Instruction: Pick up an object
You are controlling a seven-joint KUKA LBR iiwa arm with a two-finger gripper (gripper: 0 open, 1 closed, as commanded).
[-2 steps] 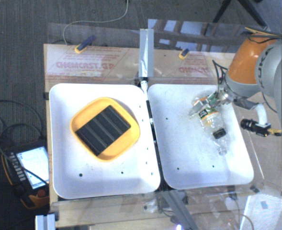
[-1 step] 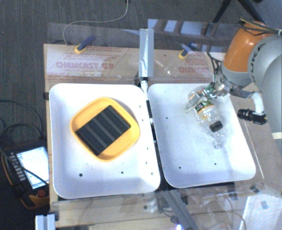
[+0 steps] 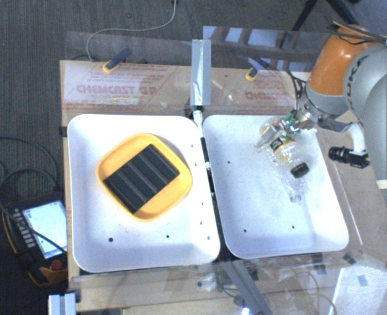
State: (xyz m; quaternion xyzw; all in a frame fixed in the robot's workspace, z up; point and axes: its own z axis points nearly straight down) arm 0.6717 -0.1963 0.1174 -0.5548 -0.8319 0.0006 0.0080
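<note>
A yellow rounded dish with a black ribbed top (image 3: 144,176) lies in the left bin (image 3: 88,241). In the right bin (image 3: 259,228), a small black piece (image 3: 299,170) rests near the upper right. Just below it lies a clear, hard-to-see item (image 3: 295,191). My gripper (image 3: 276,138) hangs low over the upper part of the right bin, above and left of the black piece. A small green and orange bit (image 3: 285,146) sits right at the gripper's tip; whether it is held is unclear.
The arm's orange band (image 3: 334,61) and grey links (image 3: 377,104) reach over the right bin's far right corner. A metal divider post (image 3: 200,77) stands behind the gap between the bins. A handheld pendant (image 3: 35,231) lies on the floor at left.
</note>
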